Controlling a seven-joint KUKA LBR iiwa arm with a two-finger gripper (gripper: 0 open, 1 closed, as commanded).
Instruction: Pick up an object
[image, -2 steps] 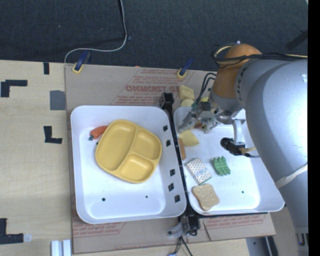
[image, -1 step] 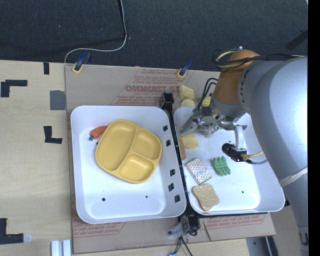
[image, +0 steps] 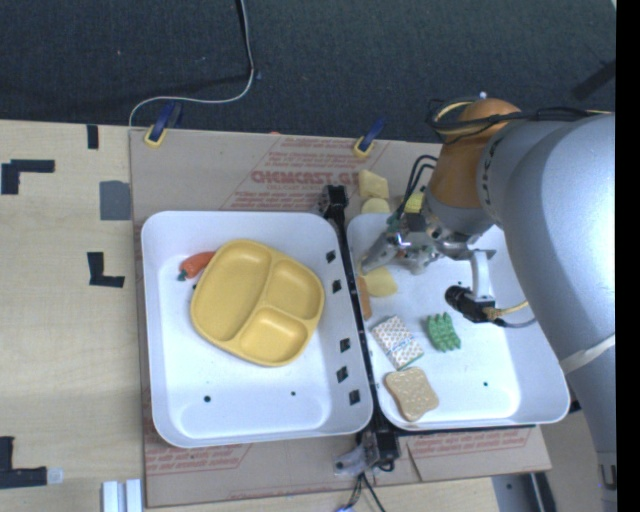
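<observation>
The bench is a pale wood-grain surface (image: 60, 330) marked with dark tape pieces. On it lies a sheet of brown cardboard (image: 290, 170) with red printing, held at its far edge by two clamps with blue and yellow handles. Beyond the bench the floor is dark blue-grey carpet, crossed by a thin white cable (image: 235, 60).

Two shallow white bins sit side by side on the cardboard, touching along a central divider with black clips. The left bin (image: 250, 410) is smooth plastic with rounded corners. It holds a yellow compartment plate (image: 257, 301), glossy, rounded-square, with three recesses, lying flat and turned diagonally. An orange carrot-shaped toy (image: 196, 263) lies just beside the plate's far-left edge, partly tucked under it, its long axis running left-right.

The right bin (image: 500, 395) holds several small pieces: a toast-shaped slice (image: 411, 393), tan with a speckled face, near the front edge, long axis pointing roughly toward the front-right; a white packet with a checked pattern (image: 397, 341) beside it; a knobbly green toy (image: 442, 332); and pale yellow chunks (image: 373, 190) at the far edge.

The grey arm with its orange band (image: 470, 165) reaches in from the right. The gripper (image: 385, 255) hangs low over the far-left part of the right bin, near a yellow piece (image: 380, 284). Its opening cannot be made out, and nothing visibly sits in it.
</observation>
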